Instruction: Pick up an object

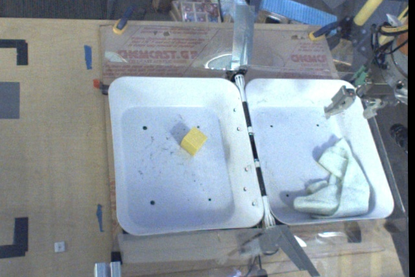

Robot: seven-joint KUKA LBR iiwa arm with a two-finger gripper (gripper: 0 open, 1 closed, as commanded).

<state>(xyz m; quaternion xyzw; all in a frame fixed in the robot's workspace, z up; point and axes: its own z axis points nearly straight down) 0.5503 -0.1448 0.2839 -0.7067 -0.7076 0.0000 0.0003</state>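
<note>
Overhead, we look down on two white bins side by side on a pale wooden bench. Red lettering on the cardboard sheet behind them is too faint for us to read. A yellow block sits in the left bin. A crumpled white cloth lies in the right bin. At that bin's upper right edge the gripper hangs with nothing in it; we cannot tell how far open it is. Clutter and cables fill the floor behind.
</note>
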